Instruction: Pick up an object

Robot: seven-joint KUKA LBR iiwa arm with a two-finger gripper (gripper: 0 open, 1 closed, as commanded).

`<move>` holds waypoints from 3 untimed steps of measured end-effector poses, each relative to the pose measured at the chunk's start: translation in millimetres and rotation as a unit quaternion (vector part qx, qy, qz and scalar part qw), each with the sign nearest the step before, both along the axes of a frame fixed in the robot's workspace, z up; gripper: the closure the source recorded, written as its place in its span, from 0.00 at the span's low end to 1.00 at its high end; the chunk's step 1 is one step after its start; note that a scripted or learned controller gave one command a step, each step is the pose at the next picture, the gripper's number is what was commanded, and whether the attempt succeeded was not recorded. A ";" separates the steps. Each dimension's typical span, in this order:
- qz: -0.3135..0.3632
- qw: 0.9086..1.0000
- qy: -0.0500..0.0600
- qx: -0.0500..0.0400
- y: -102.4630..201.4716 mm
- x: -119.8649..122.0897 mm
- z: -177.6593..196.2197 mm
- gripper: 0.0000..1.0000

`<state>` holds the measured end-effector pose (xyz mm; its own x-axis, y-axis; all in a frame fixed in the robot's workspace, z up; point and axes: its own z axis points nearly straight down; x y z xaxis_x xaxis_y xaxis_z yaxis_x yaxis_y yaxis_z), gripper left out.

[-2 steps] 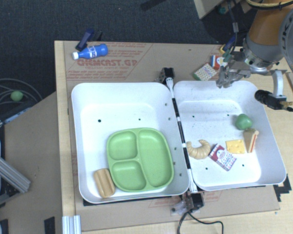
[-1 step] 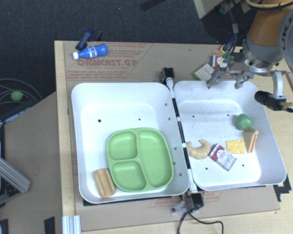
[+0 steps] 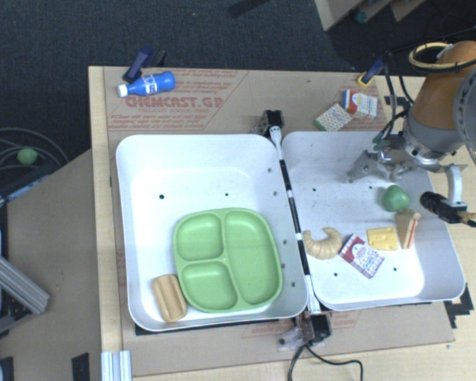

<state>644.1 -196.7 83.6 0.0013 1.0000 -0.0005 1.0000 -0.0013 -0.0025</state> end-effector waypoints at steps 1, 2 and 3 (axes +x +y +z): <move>0.001 1.000 0.000 0.003 -21.1 -49.9 15.9 0.00; 0.001 1.000 -0.002 0.000 -22.9 -49.7 26.0 1.00; 0.002 1.000 -0.004 0.000 55.4 -39.0 138.4 1.00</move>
